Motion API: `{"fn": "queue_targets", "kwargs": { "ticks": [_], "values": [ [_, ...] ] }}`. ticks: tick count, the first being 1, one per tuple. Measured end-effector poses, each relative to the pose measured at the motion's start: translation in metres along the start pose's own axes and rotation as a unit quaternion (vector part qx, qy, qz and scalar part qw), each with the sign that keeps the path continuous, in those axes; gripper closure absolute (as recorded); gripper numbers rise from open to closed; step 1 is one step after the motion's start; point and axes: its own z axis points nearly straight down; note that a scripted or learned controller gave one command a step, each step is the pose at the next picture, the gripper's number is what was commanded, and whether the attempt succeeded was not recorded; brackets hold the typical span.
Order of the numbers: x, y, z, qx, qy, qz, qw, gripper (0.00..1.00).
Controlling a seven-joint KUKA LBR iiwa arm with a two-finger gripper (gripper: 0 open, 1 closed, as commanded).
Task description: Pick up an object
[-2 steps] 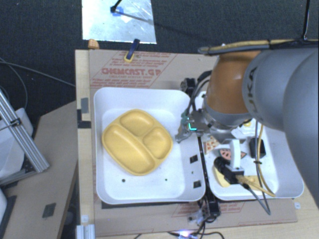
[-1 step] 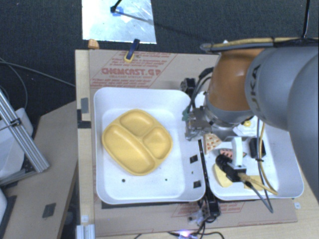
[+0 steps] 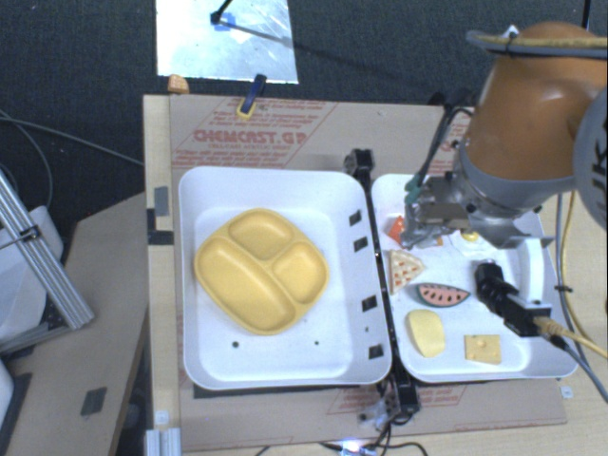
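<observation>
Arm: the grey arm with its orange band (image 3: 532,103) is seen reaching in from the right, its wrist hanging over the far part of the right bin (image 3: 546,255).
Pincer: the pincer (image 3: 425,218) is lowered at the far left corner of the right bin; how far it is parted cannot be told, since the wrist housing covers it, and nothing is seen held in it.
Left bin: the left bin (image 3: 218,350) is taken up by a yellow divided plate (image 3: 261,269), lying flat near its middle.
Candidates in the right bin: a small orange-red piece (image 3: 395,227) lies just beside the pincer; a pizza slice (image 3: 405,270) lies near it toward the front; a watermelon slice (image 3: 443,295), a pale yellow piece (image 3: 427,332) and a cheese square (image 3: 484,349) lie further toward the near rim, apart from one another.
Likely target: the orange-red piece is judged the nearest thing to the pincer.
Step in hand: a descent onto that piece is judged to be under way, with closure not yet confirmed.
Doing it well: the piece should be centred under the pincer before closing, and the lift kept vertical.
Risk: the bin wall and the divider between the bins are close, so a nudge against them could spoil the grasp; the flat pieces may slip.
</observation>
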Motion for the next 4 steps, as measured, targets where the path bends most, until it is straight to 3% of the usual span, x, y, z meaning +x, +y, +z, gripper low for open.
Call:
{"fn": "queue_targets", "kwargs": {
  "ticks": [1, 2, 3, 4],
  "values": [
    [0.085, 0.015, -0.034, 0.004, 0.001, -0.005, 1.0000, 1.00],
    [0.080, 0.015, -0.043, 0.005, -0.001, -0.004, 1.0000, 1.00],
    [0.074, 0.066, 0.162, 0.013, -0.003, 0.002, 0.9999, 1.00],
    [0.077, 0.073, 0.088, 0.004, 0.000, -0.001, 1.0000, 1.00]
  ]
}}
